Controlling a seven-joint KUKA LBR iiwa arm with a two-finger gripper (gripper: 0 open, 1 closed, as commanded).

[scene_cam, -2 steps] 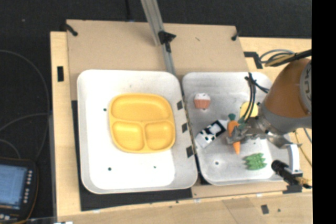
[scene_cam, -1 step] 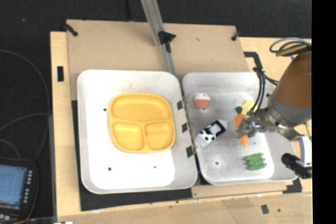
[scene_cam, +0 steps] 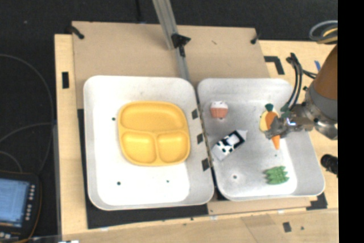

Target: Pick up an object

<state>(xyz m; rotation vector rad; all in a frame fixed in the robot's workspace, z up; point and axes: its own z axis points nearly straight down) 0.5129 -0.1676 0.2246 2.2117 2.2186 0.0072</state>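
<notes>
Orange and yellow plastic marks the likeliest target: a toy carrot (scene_cam: 272, 127) lying in the right bin (scene_cam: 250, 91), toward its right side. The gripper (scene_cam: 282, 126) sits at the carrot's right flank, touching or very nearly so; whether it is released or clenched cannot be told from this slanted view, and nothing confirms a grasp.

Other pieces in the same bin: a pink cupcake toy (scene_cam: 219, 110) far-left, a black-and-white cow figure (scene_cam: 228, 143) near the middle, and a green leafy piece (scene_cam: 276, 175) near-right. All stand well apart from the carrot. The left bin (scene_cam: 102, 139) carries a yellow divided plate (scene_cam: 153, 132).

To do this step well, judged from the layout:
- Centre the tool over the carrot's thickest part, not its tapered orange tip
- Approach across the carrot's narrow axis, since a lengthwise grip would likely slip
- Descend fully to the bin floor before closing
- Lift straight up and verify the carrot rises clear of the floor
</notes>
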